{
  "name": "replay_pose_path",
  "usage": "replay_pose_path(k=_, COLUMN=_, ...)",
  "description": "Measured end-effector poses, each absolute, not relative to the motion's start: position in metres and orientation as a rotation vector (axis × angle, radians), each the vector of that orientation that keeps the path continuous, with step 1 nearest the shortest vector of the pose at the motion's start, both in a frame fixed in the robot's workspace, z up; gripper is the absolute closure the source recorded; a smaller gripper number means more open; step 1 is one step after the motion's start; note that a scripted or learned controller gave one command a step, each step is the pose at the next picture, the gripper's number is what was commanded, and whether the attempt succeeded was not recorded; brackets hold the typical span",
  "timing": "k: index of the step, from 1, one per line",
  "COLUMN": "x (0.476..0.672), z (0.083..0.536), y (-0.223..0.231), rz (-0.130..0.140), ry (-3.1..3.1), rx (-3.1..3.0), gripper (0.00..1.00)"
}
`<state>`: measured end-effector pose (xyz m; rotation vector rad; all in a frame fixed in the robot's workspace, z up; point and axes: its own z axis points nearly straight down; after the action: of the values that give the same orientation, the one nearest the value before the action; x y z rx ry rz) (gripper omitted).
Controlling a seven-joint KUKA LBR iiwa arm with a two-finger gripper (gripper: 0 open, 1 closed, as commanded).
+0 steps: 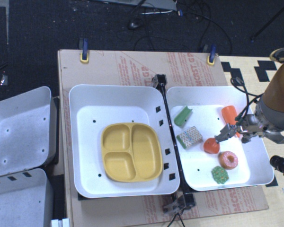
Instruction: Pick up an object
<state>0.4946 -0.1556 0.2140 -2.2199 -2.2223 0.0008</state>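
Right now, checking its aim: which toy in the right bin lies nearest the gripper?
The red round toy, just left of the gripper; the doughnut lies lower.

Both white bins (80, 126) look like smooth, faintly glossy plastic. The yellow divided tray (131, 152) is matt plastic. The worktop (132, 70) is covered in printed brown cardboard. The green ball (220, 175) looks rough; the donut (228, 160) looks glossy.
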Motion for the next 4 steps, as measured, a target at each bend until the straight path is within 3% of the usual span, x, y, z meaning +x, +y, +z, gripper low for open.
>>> replay_pose_path(k=2, x=0.491, z=0.110, y=-0.146, rz=-0.003, ry=-2.226, rx=-2.229, gripper=0.00)
replay_pose_path(k=3, x=0.495, z=0.099, y=-0.149, rz=-0.006, ry=-2.227, rx=-2.235, gripper=0.00)
replay_pose_path(k=4, x=0.499, z=0.112, y=-0.152, rz=-0.013, ry=-2.238, rx=-2.249, gripper=1.00)
